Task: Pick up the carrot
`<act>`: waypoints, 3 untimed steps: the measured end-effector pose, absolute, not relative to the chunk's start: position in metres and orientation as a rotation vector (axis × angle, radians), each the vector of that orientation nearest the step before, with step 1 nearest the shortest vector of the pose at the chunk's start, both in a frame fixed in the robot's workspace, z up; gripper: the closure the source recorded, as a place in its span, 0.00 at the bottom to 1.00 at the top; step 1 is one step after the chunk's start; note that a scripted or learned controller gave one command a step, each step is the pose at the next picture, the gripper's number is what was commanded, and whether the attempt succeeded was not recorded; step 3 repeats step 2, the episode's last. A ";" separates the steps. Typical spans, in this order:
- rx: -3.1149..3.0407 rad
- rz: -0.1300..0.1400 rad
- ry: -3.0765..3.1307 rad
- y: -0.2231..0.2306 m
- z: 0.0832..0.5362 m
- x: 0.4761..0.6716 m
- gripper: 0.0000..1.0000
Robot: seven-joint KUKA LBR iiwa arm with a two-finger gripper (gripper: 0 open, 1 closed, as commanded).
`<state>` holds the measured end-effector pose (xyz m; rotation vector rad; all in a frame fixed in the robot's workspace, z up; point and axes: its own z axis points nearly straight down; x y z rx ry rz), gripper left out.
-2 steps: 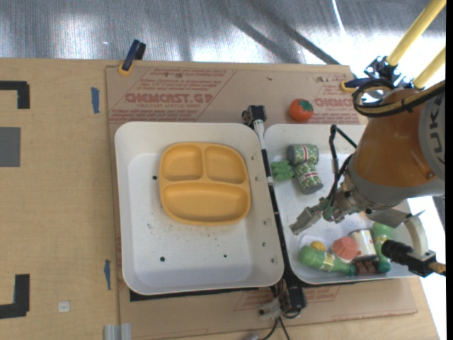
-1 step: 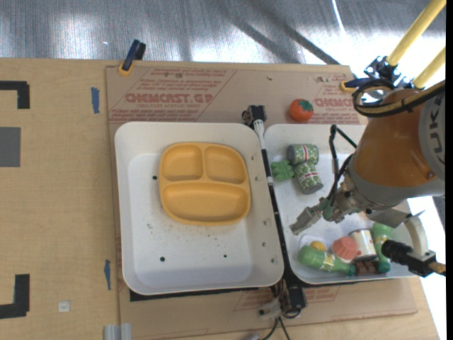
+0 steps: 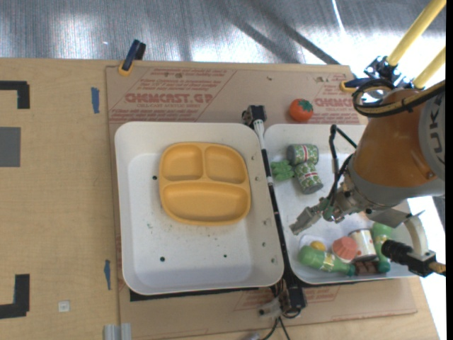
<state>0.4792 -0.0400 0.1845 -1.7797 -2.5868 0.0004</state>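
In the right bin point(image 3: 283, 190), near its front edge, lies a heap of toy food. An orange-pink piece point(image 3: 345, 247) in the heap looks like the carrot, partly covered by a small silver can point(image 3: 364, 241). Green pieces point(image 3: 382, 232) lie beside it, and I cannot tell if one is its top. My gripper point(image 3: 311, 218) hangs low over the middle of this bin, just up and left of the heap. Nothing shows held in it. The grey and orange arm point(image 3: 393, 147) covers the bin's right part.
A green and yellow corn-like toy point(image 3: 320, 256) lies at the front left of the heap. Two green-labelled cans point(image 3: 306, 165) and a green toy point(image 3: 282, 170) sit at the bin's back. The left bin point(image 3: 134, 211) holds a yellow divided plate point(image 3: 204, 183). A toy tomato point(image 3: 301, 110) lies behind the bins.
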 end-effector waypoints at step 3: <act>-1.780 0.000 -2.587 -0.040 0.184 0.479 0.00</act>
